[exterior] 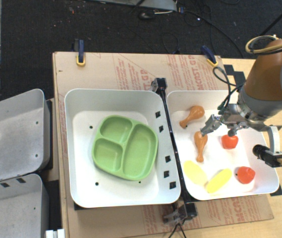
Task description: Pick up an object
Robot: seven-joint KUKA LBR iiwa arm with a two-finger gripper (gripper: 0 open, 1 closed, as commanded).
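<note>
Dark flooring with loose cables surrounds a cardboard-topped bench (126, 66), which is held by blue-and-yellow clamps at its far edge. Two shallow white bins sit side by side on it.

1. Left bin (76, 133): contains one green divided plate (125, 147) with three compartments. The plate lies flat near the bin's centre.

2. Right bin (267, 185): contains six items.
   - One brown toy drumstick (193, 115) lies near the far left corner.
   - A second brown drumstick (200, 145) lies just below it, pointing toward the near edge.
   - One red tomato-like piece (229, 142) sits near the middle of the bin.
   - A second red piece (245, 174) sits toward the near right corner.
   - Two yellow pieces lie along the near side: a rounded one (195, 173) on the left and an elongated one (218, 180) just beside it, the two touching or nearly so.

3. Arm: the grey arm with its orange band (269, 68) reaches in from the right and stands over the right bin.

4. End effector: the gripper (223, 127) is spread wide. One finger (209, 126) points toward the second drumstick; the other is just above the middle red piece. Nothing sits between the fingers. Whether the tips touch the bin floor cannot be determined.

5. Surroundings: a further white tray (12, 128) lies off the bench at the left.
</note>
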